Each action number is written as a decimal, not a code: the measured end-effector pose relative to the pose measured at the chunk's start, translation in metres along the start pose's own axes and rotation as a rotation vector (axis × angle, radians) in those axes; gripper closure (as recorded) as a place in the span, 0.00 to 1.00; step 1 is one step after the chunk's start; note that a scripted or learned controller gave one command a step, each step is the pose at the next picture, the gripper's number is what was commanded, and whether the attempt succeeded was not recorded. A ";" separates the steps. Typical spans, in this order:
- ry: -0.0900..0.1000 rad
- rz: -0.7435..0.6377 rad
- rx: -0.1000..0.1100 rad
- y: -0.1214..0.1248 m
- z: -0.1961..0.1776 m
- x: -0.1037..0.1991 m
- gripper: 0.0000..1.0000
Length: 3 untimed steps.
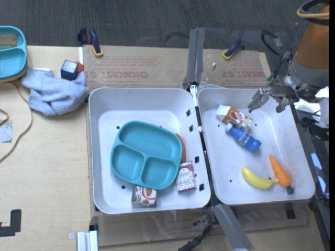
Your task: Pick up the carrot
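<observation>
The carrot [280, 172] lies in the right bin [301, 156] near its front right corner. It is orange, with its green stub pointing toward the front edge. My gripper [268, 102] hangs over the back right part of the same bin, well behind the carrot. Its two fingers are spread apart and nothing is between them. The arm's orange band [314, 35] shows above it at the right edge of the view.
A yellow banana [258, 178] lies just left of the carrot, almost touching it. A blue bottle [245, 138], a snack packet [238, 118] and a white block [223, 110] sit mid-bin. The left bin [99, 140] holds a teal divided plate [146, 155] and two small cartons.
</observation>
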<state>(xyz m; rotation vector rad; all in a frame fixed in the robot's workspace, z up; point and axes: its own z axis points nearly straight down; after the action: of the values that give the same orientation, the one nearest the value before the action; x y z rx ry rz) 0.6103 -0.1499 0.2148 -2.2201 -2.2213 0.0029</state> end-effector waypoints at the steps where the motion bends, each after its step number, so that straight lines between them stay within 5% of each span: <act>1: 0.000 0.060 -0.001 -0.054 0.087 -0.059 0.00; 2: 0.007 -0.031 0.002 -0.130 0.124 -0.060 0.00; 3: 0.003 -0.027 -0.001 -0.129 0.115 -0.062 1.00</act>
<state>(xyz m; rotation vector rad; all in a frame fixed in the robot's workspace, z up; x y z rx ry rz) 0.4806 -0.2116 0.1001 -2.1879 -2.2501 -0.0016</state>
